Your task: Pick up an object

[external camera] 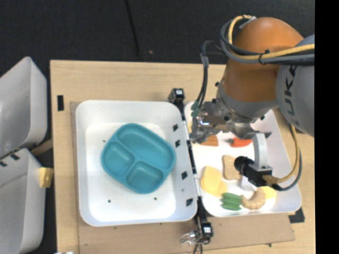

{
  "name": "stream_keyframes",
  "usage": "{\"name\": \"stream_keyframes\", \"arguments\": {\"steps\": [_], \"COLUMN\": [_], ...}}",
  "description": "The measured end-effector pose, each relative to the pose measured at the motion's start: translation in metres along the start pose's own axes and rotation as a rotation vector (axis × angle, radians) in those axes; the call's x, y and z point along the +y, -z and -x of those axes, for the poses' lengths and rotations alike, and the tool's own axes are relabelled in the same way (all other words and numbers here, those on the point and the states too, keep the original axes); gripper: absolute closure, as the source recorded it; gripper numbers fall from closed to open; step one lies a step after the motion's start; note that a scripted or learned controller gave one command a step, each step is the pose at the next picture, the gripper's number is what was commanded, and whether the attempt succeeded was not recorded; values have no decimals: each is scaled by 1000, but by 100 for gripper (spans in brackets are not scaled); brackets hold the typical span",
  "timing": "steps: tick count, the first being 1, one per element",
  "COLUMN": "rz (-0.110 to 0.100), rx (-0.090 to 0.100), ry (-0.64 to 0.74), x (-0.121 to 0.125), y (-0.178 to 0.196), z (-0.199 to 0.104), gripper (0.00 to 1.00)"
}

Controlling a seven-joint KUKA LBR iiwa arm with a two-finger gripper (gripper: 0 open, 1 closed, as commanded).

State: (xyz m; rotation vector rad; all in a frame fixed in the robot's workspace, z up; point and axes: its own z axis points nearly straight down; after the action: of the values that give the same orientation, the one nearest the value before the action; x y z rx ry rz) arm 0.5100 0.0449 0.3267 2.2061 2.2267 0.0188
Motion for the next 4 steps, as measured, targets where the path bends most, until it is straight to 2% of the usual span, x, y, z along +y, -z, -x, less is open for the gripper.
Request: {"name": "stream_keyframes", "arguments": {"steps": [1,2,3,4], "rz": [-6,-27,-16,-8], "rx": [1,-8,-5,-1], "ry": [2,-12,-8,-3], "x": [-19,4,6,-19], "y": [70,-67,-51,11], "z": [-74,-48,-48,-84], "gripper": [100,100,100,100]}}
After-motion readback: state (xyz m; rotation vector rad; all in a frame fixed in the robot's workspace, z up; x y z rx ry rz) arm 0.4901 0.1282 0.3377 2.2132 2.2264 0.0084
